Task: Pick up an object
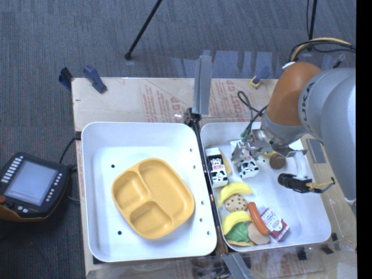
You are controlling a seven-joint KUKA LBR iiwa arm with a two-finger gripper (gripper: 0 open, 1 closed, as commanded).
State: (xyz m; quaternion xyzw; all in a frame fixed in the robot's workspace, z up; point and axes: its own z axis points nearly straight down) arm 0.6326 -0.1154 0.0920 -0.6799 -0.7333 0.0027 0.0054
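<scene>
The tool (249,153) hangs low in the right bin (317,214), upper centre-right of the frame, over a cow-print carton (249,168) whose top it hides; whether it grips cannot be told. A second carton (217,170) lies just left, bananas (235,191) below.

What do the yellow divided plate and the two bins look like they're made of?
The yellow divided plate looks like moulded plastic with a smooth, matte finish: even colour, rounded compartment edges. The left bin and the right bin look like thin white plastic, slightly glossy, with rounded corners. It could be coated metal.
</scene>
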